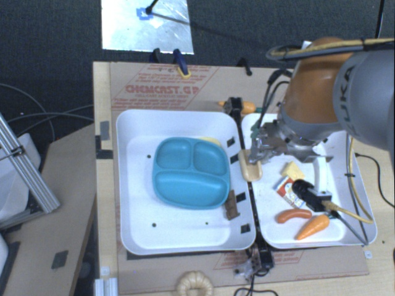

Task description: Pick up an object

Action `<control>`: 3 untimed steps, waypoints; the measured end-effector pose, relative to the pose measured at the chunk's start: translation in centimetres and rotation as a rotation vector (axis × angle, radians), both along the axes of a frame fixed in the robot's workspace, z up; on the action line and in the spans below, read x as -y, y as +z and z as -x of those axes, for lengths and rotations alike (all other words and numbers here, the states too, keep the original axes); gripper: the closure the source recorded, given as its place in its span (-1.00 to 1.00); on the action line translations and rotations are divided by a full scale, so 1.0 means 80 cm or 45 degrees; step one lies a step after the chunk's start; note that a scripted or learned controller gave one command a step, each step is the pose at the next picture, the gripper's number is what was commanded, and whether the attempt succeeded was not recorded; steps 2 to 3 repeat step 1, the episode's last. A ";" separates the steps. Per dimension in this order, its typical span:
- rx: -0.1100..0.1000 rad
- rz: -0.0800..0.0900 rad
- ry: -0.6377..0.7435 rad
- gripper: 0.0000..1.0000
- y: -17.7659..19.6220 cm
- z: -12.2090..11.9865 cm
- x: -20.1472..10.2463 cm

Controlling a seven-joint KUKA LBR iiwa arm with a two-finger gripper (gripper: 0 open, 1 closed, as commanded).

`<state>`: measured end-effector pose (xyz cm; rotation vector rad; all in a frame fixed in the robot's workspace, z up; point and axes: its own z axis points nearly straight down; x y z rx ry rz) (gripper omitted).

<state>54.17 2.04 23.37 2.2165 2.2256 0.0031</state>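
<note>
Carrot (pixel 313 227) and sausage (pixel 294 215) lie near front rim of right bin (pixel 352 239). Gripper (pixel 258 153) over wooden spoon (pixel 250 167); finger state indeterminate. Risk: spoon against wall, grasp slips.

Red print reading "CHEMCAST GP" runs across the brown board (pixel 162 86) behind the bins.

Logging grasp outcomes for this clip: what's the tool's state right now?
Tool: cannot be told; it sits low over the left edge of the right bin, above a tan piece on the divider.
</note>
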 end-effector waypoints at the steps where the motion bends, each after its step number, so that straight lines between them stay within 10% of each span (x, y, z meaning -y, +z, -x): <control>1: -0.004 0.002 -0.005 1.00 -0.025 -0.005 -0.001; 3: -0.004 0.002 -0.005 1.00 -0.025 -0.005 -0.001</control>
